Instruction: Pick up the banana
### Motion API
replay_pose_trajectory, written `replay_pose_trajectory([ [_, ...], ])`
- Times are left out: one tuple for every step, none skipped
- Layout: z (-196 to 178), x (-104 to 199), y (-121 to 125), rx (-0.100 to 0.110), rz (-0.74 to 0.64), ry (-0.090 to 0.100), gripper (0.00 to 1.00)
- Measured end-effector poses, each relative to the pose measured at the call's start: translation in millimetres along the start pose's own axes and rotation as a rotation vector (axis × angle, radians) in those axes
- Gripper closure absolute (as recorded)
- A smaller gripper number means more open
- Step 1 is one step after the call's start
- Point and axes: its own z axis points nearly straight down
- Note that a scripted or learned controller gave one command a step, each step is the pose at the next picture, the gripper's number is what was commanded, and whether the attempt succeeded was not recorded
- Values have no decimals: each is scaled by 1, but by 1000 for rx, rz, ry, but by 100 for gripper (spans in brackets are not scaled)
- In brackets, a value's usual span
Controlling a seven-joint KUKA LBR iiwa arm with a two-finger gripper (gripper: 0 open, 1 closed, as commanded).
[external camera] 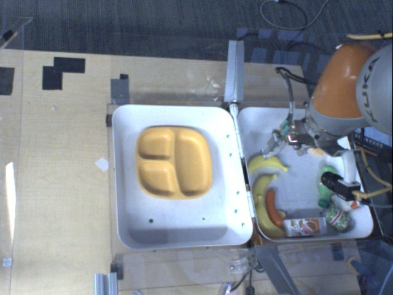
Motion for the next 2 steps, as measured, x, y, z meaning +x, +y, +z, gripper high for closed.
replay_pose_trajectory([
  [73, -30, 22, -18, -97, -4, 0],
  [84, -18, 22, -29, 86, 1, 0],
])
